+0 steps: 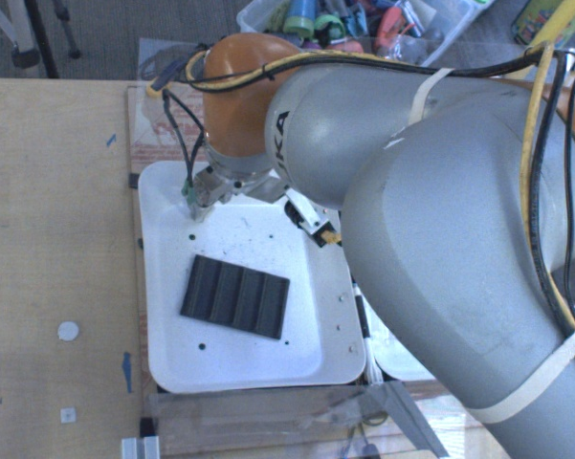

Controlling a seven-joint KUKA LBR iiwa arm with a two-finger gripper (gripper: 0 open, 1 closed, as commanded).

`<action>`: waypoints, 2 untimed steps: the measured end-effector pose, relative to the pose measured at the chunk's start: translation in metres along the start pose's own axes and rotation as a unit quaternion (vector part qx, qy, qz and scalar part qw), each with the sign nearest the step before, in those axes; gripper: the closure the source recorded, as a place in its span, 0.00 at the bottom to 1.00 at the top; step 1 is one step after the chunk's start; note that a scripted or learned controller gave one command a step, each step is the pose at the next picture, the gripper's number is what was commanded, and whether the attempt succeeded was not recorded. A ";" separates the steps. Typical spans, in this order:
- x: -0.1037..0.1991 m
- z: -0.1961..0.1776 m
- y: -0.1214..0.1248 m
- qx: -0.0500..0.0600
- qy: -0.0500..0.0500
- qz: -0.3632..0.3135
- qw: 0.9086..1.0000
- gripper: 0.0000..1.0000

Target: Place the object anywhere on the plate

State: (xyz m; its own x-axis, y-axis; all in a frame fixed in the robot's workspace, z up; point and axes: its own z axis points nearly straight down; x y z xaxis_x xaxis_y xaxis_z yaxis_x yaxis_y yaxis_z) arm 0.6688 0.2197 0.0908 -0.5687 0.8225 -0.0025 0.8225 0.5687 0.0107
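A dark grey ribbed rectangular slab lies flat in the middle of the left white bin. My gripper hangs over the bin's far left corner, well above and behind the slab and apart from it. A small green bit shows at the gripper's tip; what it is cannot be made out. A curved white edge, possibly the plate, peeks out from under the arm in the right bin. The arm hides most of that bin.
The grey arm with its orange band spans the right half of the view. A clear tub of colourful toys stands behind the bins. Bare wooden bench lies to the left of the bin.
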 end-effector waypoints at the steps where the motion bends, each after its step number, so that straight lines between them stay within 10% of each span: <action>1: 0.000 -0.078 -0.001 0.002 0.001 -0.118 0.993 1.00; 2: 0.007 -0.127 -0.006 0.002 0.001 -0.252 0.968 1.00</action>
State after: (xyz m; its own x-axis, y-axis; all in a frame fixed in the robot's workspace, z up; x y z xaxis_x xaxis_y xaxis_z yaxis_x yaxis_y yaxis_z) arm 0.6586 0.2220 0.2172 -0.8975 0.4410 -0.0046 0.4409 0.8975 0.0057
